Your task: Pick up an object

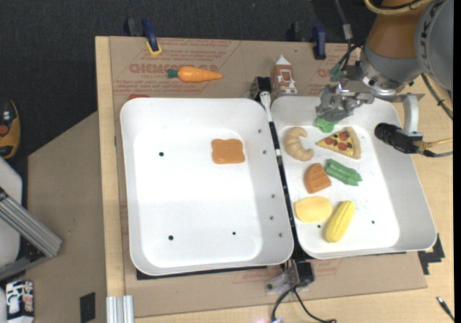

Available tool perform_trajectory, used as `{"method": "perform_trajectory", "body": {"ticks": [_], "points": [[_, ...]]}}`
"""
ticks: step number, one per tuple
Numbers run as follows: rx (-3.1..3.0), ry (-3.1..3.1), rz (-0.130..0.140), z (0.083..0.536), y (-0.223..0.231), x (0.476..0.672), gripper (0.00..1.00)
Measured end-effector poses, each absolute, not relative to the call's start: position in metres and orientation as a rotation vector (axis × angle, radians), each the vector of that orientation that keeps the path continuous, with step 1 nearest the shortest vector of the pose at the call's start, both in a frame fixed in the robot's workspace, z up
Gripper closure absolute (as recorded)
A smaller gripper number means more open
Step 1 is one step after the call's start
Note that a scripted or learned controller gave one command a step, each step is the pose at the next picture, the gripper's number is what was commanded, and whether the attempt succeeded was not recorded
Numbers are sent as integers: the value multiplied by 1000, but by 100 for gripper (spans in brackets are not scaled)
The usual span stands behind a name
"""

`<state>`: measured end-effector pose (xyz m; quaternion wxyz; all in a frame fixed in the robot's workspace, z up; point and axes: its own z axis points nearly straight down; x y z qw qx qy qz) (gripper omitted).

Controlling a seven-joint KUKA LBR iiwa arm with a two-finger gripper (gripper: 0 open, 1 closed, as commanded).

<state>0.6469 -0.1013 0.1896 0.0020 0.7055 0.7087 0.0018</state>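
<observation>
The grey metal two-finger gripper (333, 111) is hanging over the far end of the right-hand shallow white bin (410, 199), at the end of the grey arm with its orange band (403, 8) that is reaching in from the right. Whether it is spread or closed I cannot tell from this angle. A small green piece (324, 125) is sitting just under the tip, touching or nearly touching it; whether it is being gripped cannot be told.

Just beside that, toward the near side, a triangular toy pizza slice (341, 143) with red topping is lying flat on the bin floor. To its left a pale tan toy croissant (296, 143) is resting close to the bin's left wall. Nearer the camera, an orange-brown toy bread roll (317, 178) is lying next to a green toy pea pod (343, 172). Nearer still, a pale yellow rounded toy (313, 209) is lying against a yellow toy corn cob (340, 220), which is tilted.

The left-hand shallow white bin (166, 199) is holding one orange toast-shaped toy slice (227, 151), well apart from the gripper.

Beyond the bins, on the brown cardboard sheet (115, 69), an orange toy carrot (197, 74) with a green top is lying on its side, and a small white and brown carton (284, 76) is standing near the gap between the bins.
</observation>
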Motion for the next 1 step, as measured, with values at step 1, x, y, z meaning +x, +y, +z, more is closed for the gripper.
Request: {"method": "perform_trajectory", "body": {"ticks": [1], "points": [[2218,2229,2,219,-53,615,100]]}}
